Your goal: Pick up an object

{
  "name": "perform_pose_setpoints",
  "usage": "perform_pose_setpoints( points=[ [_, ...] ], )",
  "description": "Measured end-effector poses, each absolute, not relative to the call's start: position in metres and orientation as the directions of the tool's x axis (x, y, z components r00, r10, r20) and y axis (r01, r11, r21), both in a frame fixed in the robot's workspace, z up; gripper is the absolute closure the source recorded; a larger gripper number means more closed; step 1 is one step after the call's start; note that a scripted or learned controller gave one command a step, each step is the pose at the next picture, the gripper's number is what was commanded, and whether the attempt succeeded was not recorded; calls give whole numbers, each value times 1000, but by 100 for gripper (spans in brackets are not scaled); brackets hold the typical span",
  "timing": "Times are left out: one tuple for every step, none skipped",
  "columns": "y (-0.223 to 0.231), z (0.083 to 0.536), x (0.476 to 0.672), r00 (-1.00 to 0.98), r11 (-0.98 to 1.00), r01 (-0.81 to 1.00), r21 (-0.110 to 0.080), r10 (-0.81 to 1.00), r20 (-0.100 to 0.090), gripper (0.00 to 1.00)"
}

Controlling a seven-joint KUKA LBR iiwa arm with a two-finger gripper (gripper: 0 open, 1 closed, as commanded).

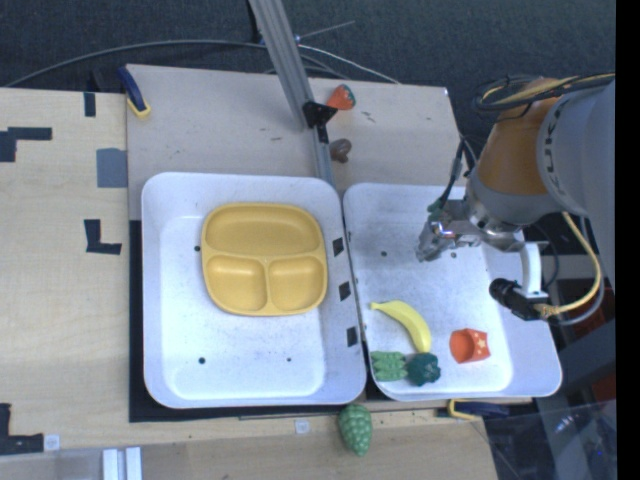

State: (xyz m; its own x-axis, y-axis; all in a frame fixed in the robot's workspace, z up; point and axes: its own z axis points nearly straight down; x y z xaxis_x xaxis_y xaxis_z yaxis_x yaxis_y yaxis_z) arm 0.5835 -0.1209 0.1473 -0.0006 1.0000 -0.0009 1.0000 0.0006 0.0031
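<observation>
The hand (432, 248) hangs over the upper part of the right bin (400, 213), near the bin's far edge; whether it is apart or together cannot be told at this size, and nothing shows clamped in it. Toward the bin's near edge, well apart from the hand, lie a yellow banana (404, 321), a green broccoli piece (408, 367) at the near-left corner just beside the banana, and a small orange-red object (469, 345) toward the near-right corner. The left bin (170, 298) holds a yellow divided plate (264, 258) in its far half. A green bumpy object (354, 427) rests on the worktop (60, 298) at its near edge, outside both bins.
</observation>
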Motion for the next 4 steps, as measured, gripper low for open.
perform_pose_setpoints(
  points=[
    [-127,207,580,-1,1,1000,5,1000,-1,100],
    [-131,270,585,-2,2,1000,6,1000,-2,100],
    [-131,279,585,-2,2,1000,0,1000,0,100],
    [-84,277,582,-5,5,1000,-1,1000,1,100]
  ],
)
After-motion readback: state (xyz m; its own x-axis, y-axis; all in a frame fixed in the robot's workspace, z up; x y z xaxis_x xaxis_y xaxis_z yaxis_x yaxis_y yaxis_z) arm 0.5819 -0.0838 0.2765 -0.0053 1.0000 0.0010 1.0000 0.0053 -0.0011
